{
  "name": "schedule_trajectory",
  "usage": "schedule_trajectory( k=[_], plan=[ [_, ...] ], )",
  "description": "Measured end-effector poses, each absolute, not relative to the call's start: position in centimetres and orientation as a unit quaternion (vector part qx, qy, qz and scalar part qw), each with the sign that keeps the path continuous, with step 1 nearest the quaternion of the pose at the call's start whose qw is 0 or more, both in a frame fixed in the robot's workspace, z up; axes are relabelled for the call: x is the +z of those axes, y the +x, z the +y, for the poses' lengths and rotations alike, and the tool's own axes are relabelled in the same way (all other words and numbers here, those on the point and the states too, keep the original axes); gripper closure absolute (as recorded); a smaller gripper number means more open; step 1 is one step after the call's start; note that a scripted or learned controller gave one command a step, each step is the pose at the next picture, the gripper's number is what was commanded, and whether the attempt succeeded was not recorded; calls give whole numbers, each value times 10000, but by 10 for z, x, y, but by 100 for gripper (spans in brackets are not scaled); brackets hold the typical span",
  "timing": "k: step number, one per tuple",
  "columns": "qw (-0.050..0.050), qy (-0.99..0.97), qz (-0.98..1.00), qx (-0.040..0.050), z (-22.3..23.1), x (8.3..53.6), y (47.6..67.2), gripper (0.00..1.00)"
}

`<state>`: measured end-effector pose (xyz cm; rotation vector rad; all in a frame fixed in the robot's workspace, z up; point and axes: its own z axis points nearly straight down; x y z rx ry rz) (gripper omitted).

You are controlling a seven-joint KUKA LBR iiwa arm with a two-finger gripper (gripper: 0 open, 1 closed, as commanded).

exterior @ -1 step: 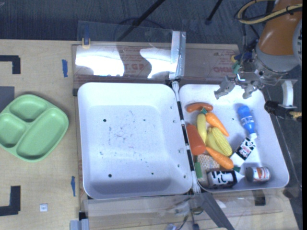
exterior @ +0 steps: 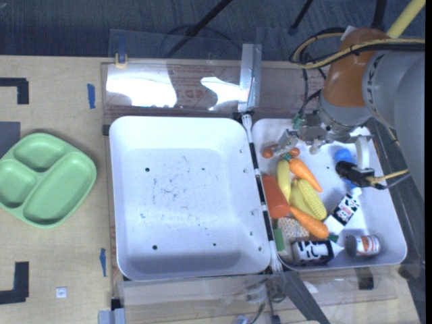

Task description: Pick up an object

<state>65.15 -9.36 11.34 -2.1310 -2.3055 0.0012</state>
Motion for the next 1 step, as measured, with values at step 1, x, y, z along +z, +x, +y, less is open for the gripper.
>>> schedule_trajectory(
  k=[1],
  plan=[
    [-18,-6696,-7427,-13,-138,86,615,0]
  ],
)
